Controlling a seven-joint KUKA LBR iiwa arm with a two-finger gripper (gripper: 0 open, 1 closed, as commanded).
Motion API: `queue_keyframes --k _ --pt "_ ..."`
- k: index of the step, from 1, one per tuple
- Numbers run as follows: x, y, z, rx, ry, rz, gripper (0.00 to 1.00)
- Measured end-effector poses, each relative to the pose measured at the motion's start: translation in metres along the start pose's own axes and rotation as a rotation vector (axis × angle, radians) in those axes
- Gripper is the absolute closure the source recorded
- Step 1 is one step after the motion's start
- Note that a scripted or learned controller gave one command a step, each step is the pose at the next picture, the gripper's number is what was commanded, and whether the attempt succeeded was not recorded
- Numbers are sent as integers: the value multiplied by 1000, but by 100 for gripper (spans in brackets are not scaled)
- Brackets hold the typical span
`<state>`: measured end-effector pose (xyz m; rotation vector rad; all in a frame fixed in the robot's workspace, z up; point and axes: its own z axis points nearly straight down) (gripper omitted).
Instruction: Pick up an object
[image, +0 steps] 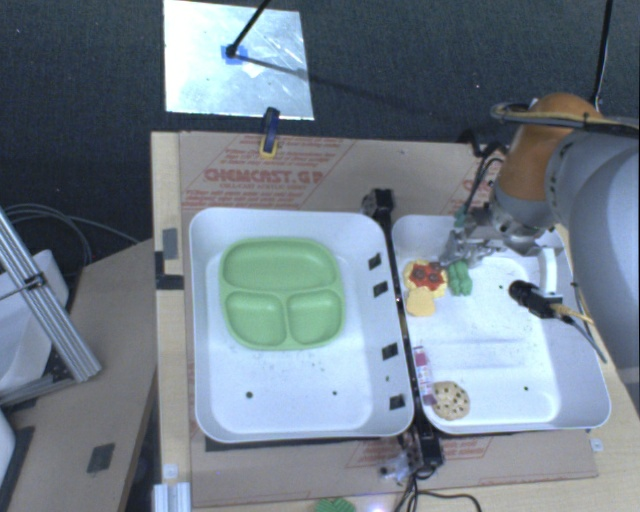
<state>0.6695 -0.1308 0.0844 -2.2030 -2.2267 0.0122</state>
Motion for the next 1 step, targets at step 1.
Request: queue_keyframes --k 1 --pt "65 -3 -108 -24 1 0 100"
